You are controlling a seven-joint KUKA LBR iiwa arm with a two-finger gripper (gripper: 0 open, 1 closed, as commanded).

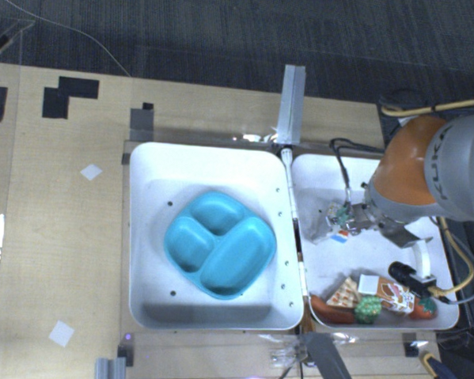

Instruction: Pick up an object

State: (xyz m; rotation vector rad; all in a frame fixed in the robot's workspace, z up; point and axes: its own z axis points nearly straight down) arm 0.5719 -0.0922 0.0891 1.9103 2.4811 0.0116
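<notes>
1. Gripper [342,218] sat low over the far-left part of the right bin [322,264], with the arm [428,175] reaching in from the view's right. Whether it was open or closed could not be told. Small coloured bits at its tip were too blurred to name.
2. Toys lay in a row against that bin's near wall: sausage [330,310], waffle [344,292], broccoli [367,310], white block [368,283], carton [396,296].
3. Key relation: the row lay toward the near wall from the gripper, apart from it, with bare floor between. Waffle and sausage were closest, almost straight nearward. The carton lay off to the view's right.
4. Sausage's long axis ran along the near wall, left to right in view. A grasp would probably need to close across it, far side to near side.
5. Row was crowded: the waffle overlapped the sausage and the broccoli sat just beside its end. Judged risk: a descent there could catch a neighbour or the wall.
6. Left bin [152,220] held a blue plate [218,243], well apart from the gripper.
</notes>
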